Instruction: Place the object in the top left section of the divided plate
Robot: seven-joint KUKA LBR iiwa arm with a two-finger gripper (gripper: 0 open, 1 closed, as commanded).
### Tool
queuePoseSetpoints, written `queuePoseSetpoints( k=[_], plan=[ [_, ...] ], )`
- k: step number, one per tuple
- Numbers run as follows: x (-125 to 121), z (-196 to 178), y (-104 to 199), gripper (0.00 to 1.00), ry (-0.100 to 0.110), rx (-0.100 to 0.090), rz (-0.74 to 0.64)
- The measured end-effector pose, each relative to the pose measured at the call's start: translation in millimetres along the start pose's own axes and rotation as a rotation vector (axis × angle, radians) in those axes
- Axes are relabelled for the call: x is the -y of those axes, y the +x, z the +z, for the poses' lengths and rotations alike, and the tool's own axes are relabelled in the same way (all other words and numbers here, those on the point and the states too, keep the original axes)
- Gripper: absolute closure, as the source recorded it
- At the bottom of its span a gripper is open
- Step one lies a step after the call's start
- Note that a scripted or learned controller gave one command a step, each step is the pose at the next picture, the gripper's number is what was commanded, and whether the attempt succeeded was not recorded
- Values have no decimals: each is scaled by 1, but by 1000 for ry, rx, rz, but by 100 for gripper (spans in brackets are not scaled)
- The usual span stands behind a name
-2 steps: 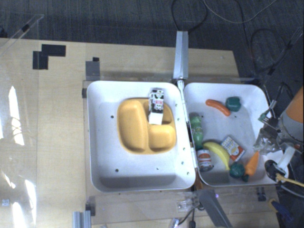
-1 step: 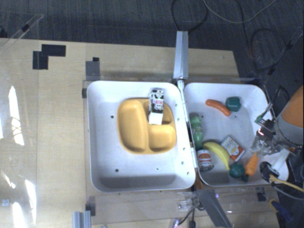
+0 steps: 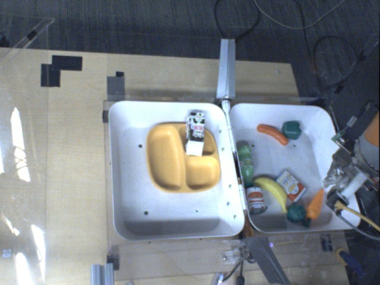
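Yellow divided plate (image 3: 178, 162) sits in the left bin (image 3: 127, 177), centred slightly toward 12 o'clock. A small milk carton (image 3: 195, 133), cow-patterned on top, lies in the plate's small section at 1–2 o'clock, its top end overhanging the rim toward 12. The long section fills the plate's 9 o'clock half; a second small section lies at 4–5 o'clock. As the camera sees it, the carton is not in the top-left section.

Right bin (image 3: 314, 123) contents: orange sausage-shaped item (image 3: 272, 133) and teal block (image 3: 291, 129) at 12–1 o'clock; green bottle (image 3: 244, 160) along the 9 o'clock wall; banana (image 3: 272, 190), small printed box (image 3: 290, 183), can (image 3: 256, 199), carrot (image 3: 315, 203) and a dark green item (image 3: 298, 214) toward 5–6 o'clock.

Gripper (image 3: 339, 186) sits at the right bin's 3 o'clock rim, well apart from the plate. Nothing visible in it; open or closed cannot be told from this angle, the fingers being blurred against the wrist hardware.

Judgement: carton likely the task object, though which section counts as "top left" is uncertain from this slant. For the step in hand: approach from above, span the carton's narrow sides, grip low enough to clear the rim overhang, lift straight before moving toward 9 o'clock, release low to avoid tipping over the divider.
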State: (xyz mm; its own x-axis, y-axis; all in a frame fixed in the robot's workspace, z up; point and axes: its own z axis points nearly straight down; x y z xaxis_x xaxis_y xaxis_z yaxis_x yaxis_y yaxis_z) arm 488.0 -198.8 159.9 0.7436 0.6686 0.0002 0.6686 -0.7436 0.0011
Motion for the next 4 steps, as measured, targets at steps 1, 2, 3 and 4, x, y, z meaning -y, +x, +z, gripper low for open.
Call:
queuePoseSetpoints(
  k=[1,2,3,4],
  plan=[
    [-1,7,-2,100,2,1,175],
    [-4,28,-4,100,2,1,301],
    [-4,31,-4,100,3,1,495],
    [-4,31,-4,100,3,2,519]
  ],
)
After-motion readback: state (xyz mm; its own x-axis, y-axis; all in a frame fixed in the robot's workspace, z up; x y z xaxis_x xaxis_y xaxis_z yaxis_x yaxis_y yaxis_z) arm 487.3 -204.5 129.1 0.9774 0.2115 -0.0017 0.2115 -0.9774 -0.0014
